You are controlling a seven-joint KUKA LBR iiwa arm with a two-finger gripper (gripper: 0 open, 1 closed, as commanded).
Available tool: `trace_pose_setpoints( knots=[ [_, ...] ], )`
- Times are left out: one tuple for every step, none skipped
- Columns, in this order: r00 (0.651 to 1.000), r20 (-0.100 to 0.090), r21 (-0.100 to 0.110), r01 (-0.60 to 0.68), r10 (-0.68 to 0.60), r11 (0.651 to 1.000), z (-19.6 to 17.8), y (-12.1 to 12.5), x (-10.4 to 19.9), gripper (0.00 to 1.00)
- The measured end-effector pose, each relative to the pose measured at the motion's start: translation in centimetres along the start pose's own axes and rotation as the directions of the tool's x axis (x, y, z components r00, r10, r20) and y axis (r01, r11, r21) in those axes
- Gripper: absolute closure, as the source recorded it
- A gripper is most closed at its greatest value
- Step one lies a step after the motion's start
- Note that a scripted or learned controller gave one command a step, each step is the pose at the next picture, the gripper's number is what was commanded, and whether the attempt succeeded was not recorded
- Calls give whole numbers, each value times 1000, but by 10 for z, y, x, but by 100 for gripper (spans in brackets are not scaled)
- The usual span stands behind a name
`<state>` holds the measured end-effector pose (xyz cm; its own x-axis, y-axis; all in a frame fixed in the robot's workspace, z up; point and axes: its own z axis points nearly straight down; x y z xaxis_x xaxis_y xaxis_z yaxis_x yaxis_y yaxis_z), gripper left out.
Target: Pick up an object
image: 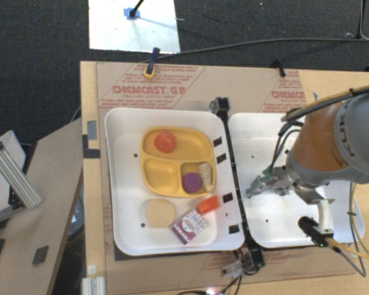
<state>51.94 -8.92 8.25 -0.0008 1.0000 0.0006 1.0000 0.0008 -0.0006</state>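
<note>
My gripper hangs low over the left part of the right bin, close to the divider between the bins. The loose objects all lie in the left bin. A yellow compartment tray holds a red-orange ball, a purple ball and a pale beige piece. In front of the tray lie a tan round disc, a purple-and-white packet and a small orange piece. I see nothing under or in the gripper.
The grey arm with its orange band covers much of the right bin's right side. Black clips run along the ridge between the bins. Cables trail at the bench's front right corner.
</note>
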Motion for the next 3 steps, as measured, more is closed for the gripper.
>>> trace_pose_setpoints(
  knots=[
    [1000, 0, -4, 1, -1, 1000, -13, 1, 0, 100],
    [1000, 1, -6, -1, 1, 1000, -63, -7, -3, 100],
    [1000, 2, -8, 4, -4, 1000, -117, 5, -5, 100]
  ],
)
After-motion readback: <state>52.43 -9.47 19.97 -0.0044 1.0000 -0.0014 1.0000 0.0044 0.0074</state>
